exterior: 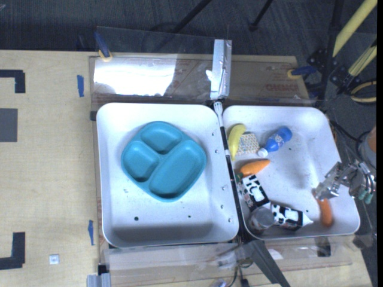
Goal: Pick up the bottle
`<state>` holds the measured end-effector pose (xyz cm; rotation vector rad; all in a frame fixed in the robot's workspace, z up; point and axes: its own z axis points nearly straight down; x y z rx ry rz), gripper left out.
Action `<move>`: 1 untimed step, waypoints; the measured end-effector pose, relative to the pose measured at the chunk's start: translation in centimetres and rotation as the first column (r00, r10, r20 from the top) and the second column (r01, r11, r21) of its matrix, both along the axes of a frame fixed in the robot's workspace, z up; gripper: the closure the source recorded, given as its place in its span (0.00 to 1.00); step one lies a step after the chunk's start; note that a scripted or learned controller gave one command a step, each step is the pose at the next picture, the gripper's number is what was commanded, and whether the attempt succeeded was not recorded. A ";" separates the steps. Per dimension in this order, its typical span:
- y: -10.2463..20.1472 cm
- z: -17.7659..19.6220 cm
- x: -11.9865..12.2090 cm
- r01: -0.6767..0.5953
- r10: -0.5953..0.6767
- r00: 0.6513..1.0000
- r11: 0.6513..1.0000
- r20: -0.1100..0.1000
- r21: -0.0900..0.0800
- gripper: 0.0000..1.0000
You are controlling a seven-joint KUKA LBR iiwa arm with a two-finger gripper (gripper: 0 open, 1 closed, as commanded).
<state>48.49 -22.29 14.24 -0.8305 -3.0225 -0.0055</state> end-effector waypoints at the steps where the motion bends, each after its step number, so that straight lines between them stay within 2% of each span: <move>1: 0.4 5.1 4.2 0.131 -0.131 0.991 0.991 0.005 -0.005 1.00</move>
